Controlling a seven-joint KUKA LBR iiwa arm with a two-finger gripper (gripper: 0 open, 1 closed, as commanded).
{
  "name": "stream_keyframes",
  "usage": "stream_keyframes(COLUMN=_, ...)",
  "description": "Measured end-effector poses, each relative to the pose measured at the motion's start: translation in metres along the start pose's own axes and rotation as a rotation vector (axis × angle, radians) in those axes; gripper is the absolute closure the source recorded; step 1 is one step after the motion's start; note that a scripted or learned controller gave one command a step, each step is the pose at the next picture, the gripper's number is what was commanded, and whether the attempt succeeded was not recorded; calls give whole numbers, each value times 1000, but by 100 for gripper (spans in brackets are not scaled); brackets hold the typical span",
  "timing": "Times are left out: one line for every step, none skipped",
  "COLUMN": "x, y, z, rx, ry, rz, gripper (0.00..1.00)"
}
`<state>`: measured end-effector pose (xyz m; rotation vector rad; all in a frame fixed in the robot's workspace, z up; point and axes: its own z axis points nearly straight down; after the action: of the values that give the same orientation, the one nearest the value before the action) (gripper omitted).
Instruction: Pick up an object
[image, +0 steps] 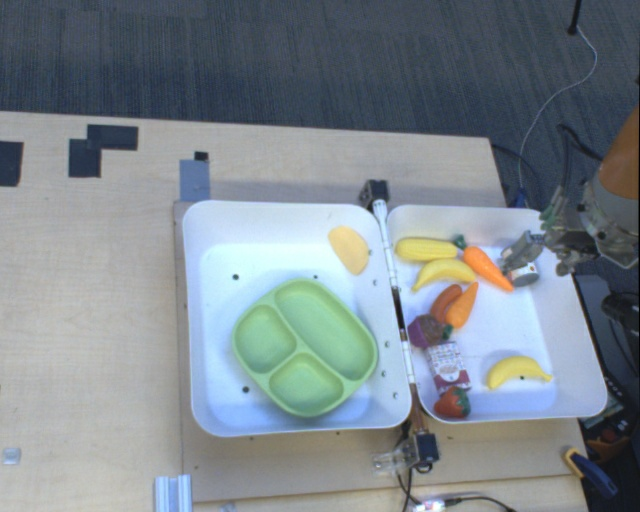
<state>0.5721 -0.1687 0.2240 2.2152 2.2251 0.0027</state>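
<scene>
Wooden bench, two white bins; gripper (524, 258) hovers open and empty at the right bin's (570, 405) far right edge.
Carrot (487, 268) lies just beside it, touching bananas (437, 262); closing might nudge the carrot away.

The right bin (570, 330) is crowded along its left and far side: bananas (436, 260), carrots (487, 268) and a strawberry (452, 403) bunch there, while its right-hand floor lies open around a lone banana (518, 372). In the left bin (200, 300), a green divided plate (305, 347) covers the middle, leaving room along the far edge beside a yellow piece (349, 248).
</scene>
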Motion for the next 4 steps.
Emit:
stream_keyframes(x=20, y=36, z=127, rx=-6, ry=-3, rz=1, gripper=0)
stream_keyframes(x=20, y=38, z=116, rx=-10, ry=-4, rz=-1, gripper=100)
stream_keyframes(x=20, y=38, z=116, rx=-9, ry=-4, rz=-1, gripper=0)
stream_keyframes(x=21, y=39, z=105, rx=-13, ry=-4, rz=-3, gripper=100)
